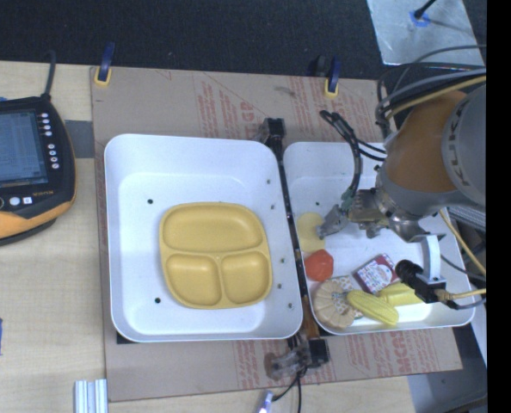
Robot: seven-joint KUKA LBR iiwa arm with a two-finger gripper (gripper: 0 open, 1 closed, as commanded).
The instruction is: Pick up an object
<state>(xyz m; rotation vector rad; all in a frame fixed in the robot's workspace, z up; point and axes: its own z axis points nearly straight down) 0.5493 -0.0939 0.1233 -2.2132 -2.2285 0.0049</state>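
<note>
- We see both white bins (195,157) as smooth, glossy plastic.
- Yellow divided tray (214,254): matt plastic, smooth.
- Sheet under the bins (195,101) looks like brown printed cardboard, matt.
- Bench top (32,317) reads as pale wood-grain, flat finish.
- Arm's orange band (423,144) looks smooth, slight sheen.
- Red object (318,265) looks like smooth plastic.

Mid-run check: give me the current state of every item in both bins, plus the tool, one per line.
Yellow divided tray: flat in left bin, compartments bare.
Red piece: loose in right bin, by the divider.
Corn cob: lying flat near the front edge.
Round cracker: flat, beside the corn.
Red packet: lying loose.
Tool: low over right bin, grip unclear.
</note>
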